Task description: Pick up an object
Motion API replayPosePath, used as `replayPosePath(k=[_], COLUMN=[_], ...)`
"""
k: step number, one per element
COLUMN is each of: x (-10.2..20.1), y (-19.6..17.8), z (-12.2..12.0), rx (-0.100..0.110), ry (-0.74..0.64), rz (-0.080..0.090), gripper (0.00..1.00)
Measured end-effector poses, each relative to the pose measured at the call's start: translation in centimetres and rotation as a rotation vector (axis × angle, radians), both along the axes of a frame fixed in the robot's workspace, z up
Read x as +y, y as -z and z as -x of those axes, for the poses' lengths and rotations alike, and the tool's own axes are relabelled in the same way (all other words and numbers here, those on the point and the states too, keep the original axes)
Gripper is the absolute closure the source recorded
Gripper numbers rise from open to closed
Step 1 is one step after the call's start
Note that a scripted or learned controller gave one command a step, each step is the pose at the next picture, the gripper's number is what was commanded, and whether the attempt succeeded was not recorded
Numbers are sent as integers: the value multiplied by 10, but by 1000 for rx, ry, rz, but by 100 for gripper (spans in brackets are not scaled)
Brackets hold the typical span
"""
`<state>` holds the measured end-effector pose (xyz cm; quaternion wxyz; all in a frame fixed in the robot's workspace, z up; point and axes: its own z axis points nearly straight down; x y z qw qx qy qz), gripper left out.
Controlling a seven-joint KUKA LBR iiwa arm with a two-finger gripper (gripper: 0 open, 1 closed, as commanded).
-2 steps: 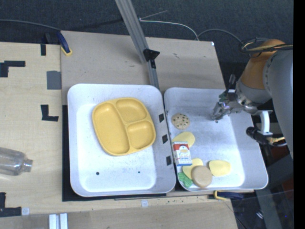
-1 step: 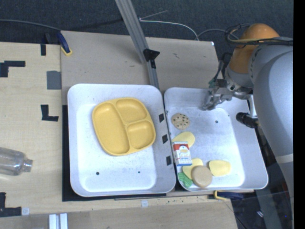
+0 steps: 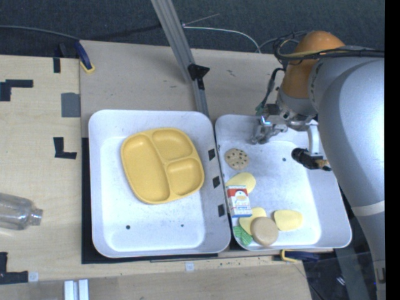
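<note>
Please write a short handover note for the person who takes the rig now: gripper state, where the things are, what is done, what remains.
Gripper: low over the right bin, back left corner, nothing between its fingers.
Things in that bin: cookie nearest the gripper; small carton, yellow pieces and a tan round toward the front.
Left bin: yellow tray.
Done: nothing picked.
Left: grasp and lift one object.

Bare right bin [image 3: 294, 186] floor, food [image 3: 262, 220] seemingly crowding its left.
</note>
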<state>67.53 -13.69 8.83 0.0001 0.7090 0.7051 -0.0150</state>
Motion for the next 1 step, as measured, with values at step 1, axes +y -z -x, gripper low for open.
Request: replayPosePath(k=[1], x=[47], y=[-25], z=[-5], rx=[-16], ry=[-8], rz=[-19], gripper=[100])
